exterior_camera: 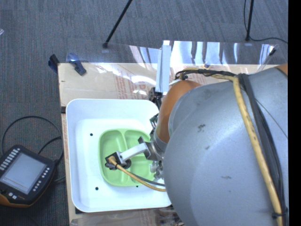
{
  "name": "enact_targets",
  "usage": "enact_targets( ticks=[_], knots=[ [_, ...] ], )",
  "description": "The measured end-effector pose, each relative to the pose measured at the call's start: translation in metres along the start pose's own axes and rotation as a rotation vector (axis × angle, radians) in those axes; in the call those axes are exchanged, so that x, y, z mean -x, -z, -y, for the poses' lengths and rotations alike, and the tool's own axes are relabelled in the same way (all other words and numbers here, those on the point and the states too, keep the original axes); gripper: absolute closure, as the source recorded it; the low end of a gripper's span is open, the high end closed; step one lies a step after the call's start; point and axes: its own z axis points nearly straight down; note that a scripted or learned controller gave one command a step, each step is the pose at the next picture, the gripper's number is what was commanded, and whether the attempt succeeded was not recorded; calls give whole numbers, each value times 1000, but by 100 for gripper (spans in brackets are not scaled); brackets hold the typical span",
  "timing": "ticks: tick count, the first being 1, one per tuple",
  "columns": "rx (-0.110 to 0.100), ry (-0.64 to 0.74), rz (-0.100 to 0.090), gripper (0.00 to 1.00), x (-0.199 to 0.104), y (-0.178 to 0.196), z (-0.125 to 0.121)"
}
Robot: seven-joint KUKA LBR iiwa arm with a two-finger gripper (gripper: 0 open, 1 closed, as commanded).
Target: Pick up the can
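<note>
A brown bench [94, 84] bears one shallow white bin [83, 182].

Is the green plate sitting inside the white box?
Yes, the green plate lies flat on the bottom of the white bin, with the bin's white floor showing around its left side.

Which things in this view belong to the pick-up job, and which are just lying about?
Job in hand:
- grey arm, reaching over the left bin
- white bin under it

Lying about:
- green divided plate in that bin
- control pendant on the floor, left
- small blue object at the bench's far left corner
- stand legs on the carpet
</note>
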Motion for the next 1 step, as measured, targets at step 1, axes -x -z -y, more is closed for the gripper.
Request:
enact_targets(
  ticks=[1],
  knots=[
    [0,-1,0,0,0,0,0]
  ],
)
